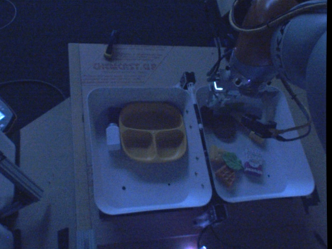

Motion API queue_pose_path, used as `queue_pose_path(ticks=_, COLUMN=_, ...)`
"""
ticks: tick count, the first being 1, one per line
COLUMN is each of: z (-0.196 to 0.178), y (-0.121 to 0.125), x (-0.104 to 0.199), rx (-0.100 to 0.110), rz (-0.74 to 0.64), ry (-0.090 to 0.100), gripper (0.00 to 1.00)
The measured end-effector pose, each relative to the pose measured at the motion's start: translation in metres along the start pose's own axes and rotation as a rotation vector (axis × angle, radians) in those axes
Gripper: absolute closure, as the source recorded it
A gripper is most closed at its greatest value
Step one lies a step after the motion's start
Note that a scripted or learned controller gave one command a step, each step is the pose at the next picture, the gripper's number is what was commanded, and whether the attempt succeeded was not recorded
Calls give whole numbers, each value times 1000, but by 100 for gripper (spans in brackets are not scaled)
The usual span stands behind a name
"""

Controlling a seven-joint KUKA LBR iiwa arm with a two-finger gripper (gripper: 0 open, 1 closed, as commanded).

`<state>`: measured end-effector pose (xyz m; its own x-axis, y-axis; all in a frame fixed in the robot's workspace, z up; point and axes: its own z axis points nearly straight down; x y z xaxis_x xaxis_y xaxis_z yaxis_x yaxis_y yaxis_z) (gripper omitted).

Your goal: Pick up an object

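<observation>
Under dim blue light, the grey arm [306, 40] with its orange band [264, 12] reaches in from the upper right of the frame, its jaws [224, 119] lowered into the upper left part of the right bin [290, 165]; they sit against a dark shape there, and whether they are spread or pressed together cannot be told in the gloom; below them, in the lower left of that bin, lie a green piece [233, 161] resting over an orange waffle-like piece [225, 175], with a small purple-and-white packet [253, 164] just beside them to the right; the left bin [104, 191] at centre frame holds a yellow divided plate [152, 132], a small white bottle [112, 136] touching its left edge; both bins rest side by side on the pale surface [78, 87].
</observation>
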<state>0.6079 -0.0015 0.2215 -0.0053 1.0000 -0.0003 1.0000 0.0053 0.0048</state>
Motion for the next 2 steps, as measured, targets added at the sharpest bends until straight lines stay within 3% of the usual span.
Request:
queue_pose_path(ticks=1, z=-8, y=31, x=54, rx=-1, rz=-1, ry=2, gripper=100)
queue_pose_path(ticks=2, z=4, y=38, x=82, rx=1, rz=2, ry=1, gripper=100)
